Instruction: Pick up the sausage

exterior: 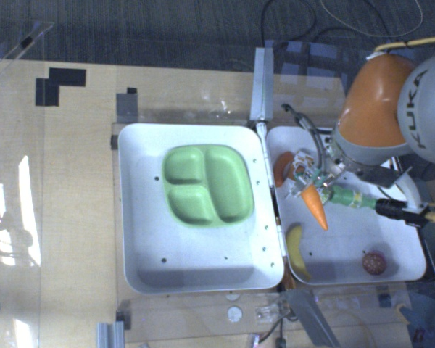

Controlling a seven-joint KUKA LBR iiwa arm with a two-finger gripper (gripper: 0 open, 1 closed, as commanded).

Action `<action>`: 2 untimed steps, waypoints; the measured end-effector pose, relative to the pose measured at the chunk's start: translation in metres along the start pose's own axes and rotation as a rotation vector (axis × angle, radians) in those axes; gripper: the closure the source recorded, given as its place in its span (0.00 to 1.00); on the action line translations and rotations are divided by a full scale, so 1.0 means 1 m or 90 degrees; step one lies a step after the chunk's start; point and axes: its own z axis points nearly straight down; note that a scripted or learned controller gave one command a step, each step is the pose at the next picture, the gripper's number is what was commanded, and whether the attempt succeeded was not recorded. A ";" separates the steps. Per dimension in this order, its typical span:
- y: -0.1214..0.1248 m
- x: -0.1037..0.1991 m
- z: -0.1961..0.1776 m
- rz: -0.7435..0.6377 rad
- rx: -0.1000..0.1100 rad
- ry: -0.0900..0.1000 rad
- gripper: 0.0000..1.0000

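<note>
Seen from above at a slant, two shallow white bins sit side by side on a pale wooden bench. The left bin [152, 259] holds a green plate [206, 183] with three compartments, lying near its middle. The grey arm with its orange band [377, 100] reaches in from the right over the right bin [348, 245]. Its gripper [308, 171] hangs low over the far left part of that bin. Whether the gripper is apart or closed cannot be told from this angle, and nothing is visibly held in it. The sausage [282, 170], a reddish-brown shape, lies against the right bin's left wall, just beside the gripper and partly hidden by it. An orange carrot [316, 206] lies just below the gripper, thick end up and tip pointing toward the near right. A green elongated thing [351, 198] stretches rightward from the carrot's thick end. A yellow banana [296, 249] lies along the left wall nearer the front. A dark red round thing [374, 263] sits near the front right corner, well apart from the rest.
</note>
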 end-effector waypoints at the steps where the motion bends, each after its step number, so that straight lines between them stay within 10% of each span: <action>1: -0.012 0.056 0.000 0.059 0.000 0.001 1.00; 2: 0.010 0.027 -0.001 -0.192 -0.001 -0.001 1.00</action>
